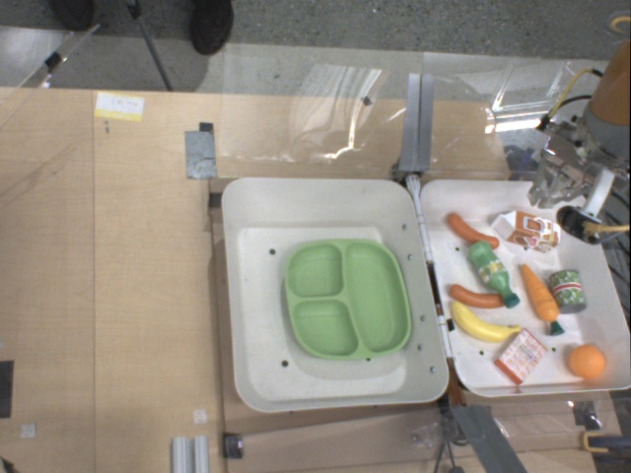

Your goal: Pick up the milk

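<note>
The milk (528, 231) is a small white carton with orange-red print, lying on its side near the back of the right bin (601, 264). My gripper (558, 187) hangs over the back right of that bin, just above and to the right of the carton. Nothing shows held in it.
Around the milk lie two sausages (471, 229) (476, 296), a green bottle (492, 273), a carrot (540, 296), a green can (568, 290), a banana (482, 324), a pink-red box (521, 355) and an orange (587, 362). The left bin (246, 264) holds a green divided plate (347, 298).
</note>
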Controlling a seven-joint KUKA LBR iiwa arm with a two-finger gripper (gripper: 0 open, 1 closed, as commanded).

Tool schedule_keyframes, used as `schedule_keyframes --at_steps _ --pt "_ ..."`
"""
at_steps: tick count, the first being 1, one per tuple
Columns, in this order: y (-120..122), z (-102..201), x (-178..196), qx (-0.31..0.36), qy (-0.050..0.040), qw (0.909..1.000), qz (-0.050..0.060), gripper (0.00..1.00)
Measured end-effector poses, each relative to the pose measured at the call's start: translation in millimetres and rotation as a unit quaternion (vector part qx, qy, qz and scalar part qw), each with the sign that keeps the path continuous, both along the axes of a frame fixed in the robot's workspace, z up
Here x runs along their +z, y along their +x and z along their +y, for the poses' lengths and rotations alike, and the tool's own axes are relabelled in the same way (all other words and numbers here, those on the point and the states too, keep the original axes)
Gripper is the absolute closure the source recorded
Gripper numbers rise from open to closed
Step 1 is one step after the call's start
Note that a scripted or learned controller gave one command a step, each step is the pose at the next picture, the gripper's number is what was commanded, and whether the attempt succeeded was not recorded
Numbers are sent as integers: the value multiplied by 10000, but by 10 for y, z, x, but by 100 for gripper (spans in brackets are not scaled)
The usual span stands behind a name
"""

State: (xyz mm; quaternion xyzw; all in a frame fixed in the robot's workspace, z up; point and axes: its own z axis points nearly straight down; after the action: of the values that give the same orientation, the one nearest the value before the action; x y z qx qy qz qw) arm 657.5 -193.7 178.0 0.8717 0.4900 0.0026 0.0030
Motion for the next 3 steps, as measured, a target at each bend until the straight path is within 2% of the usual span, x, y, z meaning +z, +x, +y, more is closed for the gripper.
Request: schedule_keyframes --at_steps 1,2,3 --pt "-5 -4 -8 -3 0 10000 8 0" --pt "-653 -296 -867 482 4 9988 24 0" --pt "-211 -157 -777 -2100 55 9773 282 0"
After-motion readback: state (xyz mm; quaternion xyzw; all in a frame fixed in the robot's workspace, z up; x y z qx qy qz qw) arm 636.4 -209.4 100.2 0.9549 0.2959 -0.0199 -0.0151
